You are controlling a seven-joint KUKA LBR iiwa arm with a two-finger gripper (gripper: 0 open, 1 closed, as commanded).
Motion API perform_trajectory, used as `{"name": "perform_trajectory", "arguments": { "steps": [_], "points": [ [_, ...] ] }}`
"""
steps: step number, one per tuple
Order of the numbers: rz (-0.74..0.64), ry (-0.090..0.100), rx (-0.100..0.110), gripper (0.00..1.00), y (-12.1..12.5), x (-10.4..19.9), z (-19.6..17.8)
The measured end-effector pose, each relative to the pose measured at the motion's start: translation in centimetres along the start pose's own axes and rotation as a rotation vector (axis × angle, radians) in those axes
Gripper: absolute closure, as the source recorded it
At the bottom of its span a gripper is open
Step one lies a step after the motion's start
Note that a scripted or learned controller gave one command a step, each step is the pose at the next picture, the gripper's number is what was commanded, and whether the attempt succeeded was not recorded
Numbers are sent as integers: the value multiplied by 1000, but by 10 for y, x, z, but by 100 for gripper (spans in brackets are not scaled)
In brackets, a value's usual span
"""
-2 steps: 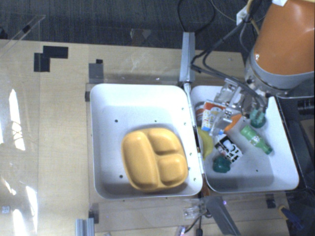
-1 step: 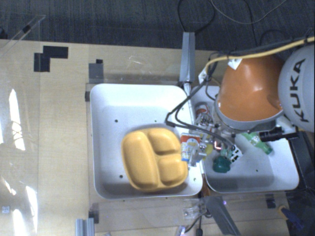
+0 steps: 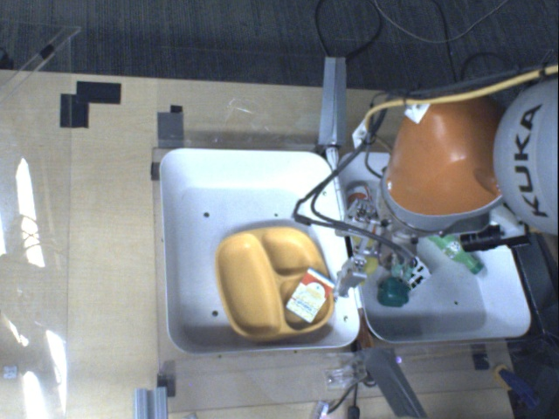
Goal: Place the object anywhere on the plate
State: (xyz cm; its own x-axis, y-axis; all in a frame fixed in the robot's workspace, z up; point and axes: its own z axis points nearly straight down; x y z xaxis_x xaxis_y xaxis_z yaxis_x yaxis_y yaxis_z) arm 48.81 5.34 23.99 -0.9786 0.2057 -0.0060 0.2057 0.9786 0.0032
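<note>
A yellow plate [image 3: 262,278] with two compartments lies in the left bin [image 3: 192,234]. A small white, yellow and red packet [image 3: 307,300] rests on the plate's lower right part, near its rim. My gripper [image 3: 348,276] hangs just right of the packet, over the wall between the two bins. The orange band and grey wrist [image 3: 441,160] sit above and to its right, hiding part of the right bin.
The right bin [image 3: 437,321] holds a teal round object [image 3: 392,292], a green item [image 3: 456,252] and a small black-and-white piece [image 3: 417,273]. Cables loop from the wrist over the left bin's upper right corner. A metal post [image 3: 332,103] stands behind the bins.
</note>
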Motion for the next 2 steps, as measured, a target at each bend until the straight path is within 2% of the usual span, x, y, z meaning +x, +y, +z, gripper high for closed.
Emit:
{"name": "perform_trajectory", "arguments": {
  "steps": [1,2],
  "points": [
    [-377,0,-1,0,37,8,18],
    [-360,-4,-3,0,106,9,-86]
  ]
}}
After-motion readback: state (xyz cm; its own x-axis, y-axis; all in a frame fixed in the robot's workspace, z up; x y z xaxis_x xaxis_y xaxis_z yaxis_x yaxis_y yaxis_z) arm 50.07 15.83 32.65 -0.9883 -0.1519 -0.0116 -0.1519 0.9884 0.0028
